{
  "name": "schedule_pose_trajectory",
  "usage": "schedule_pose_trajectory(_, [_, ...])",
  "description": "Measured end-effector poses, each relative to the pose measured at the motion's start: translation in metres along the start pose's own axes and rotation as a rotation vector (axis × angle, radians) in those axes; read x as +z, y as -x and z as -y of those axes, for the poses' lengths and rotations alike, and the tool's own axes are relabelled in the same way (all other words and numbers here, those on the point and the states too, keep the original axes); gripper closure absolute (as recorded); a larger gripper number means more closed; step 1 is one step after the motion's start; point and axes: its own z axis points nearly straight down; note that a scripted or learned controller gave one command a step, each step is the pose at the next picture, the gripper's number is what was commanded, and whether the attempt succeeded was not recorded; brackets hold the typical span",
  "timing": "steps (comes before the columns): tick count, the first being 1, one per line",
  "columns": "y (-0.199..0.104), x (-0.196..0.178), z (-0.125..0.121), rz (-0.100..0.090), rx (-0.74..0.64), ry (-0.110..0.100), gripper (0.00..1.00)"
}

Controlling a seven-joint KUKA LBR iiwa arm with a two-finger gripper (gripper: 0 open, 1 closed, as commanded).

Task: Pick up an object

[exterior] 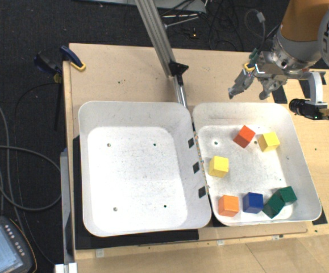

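Nearest the camera, along the front wall of the right-hand shallow white bin, sit an orange cube, a blue cube and two dark green blocks. Farther back lie a yellow cube, a red-orange cube and another yellow cube. Beyond the bin's far rim, well apart from them all, the two-finger gripper hangs with its fingers spread apart, nothing between them.
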Motion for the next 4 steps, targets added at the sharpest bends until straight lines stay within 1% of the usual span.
schedule_pose_trajectory(1, [0.0,-0.003,-0.001,0.001,-0.001,0.005,0.0])
schedule_pose_trajectory(2, [0.009,0.05,0.004,0.001,0.004,0.001,0.0])
schedule_pose_trajectory(3, [0.006,0.112,0.011,0.0,0.003,-0.001,0.0])
schedule_pose_trajectory(4, [0.001,0.165,0.0,0.001,-0.001,0.009,0.0])
